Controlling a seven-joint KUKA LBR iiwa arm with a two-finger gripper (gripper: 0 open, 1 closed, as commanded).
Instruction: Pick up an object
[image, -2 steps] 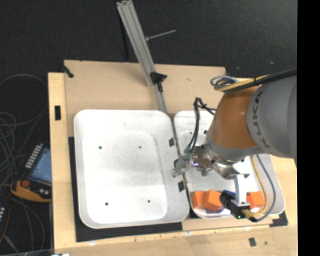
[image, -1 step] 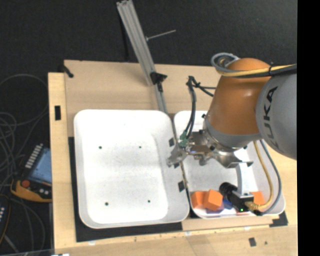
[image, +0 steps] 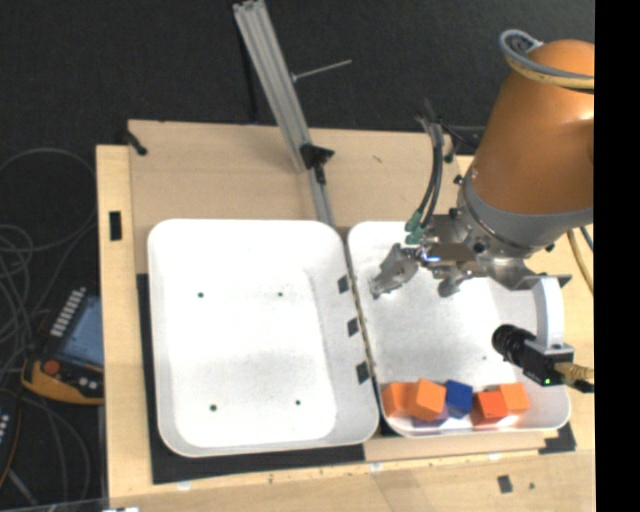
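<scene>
Choose as target one block from the row at the near edge of the right bin (image: 400, 330): best the blue block (image: 458, 396), or the orange block (image: 429, 399) just beside it toward the near left corner. Mind the near wall of the bin, because the blocks lie close against it and touch one another; come down straight from above, with one finger on each free side, not along the row. Expect little room between neighbours, so probably better to grip across the row, near side to far side. Bring the gripper (image: 418, 282) from the far half of the bin toward the near edge before lowering. Spread apart now, with nothing between the fingers, above bare white floor and well apart from the blocks. Keep away from the wall shared with the left bin (image: 250, 330).

As to appearance: small cubes with flat faces and sharp edges, matte, plain orange or plain blue, probably light and rigid. Likely to slide if pushed from one side only.
</scene>
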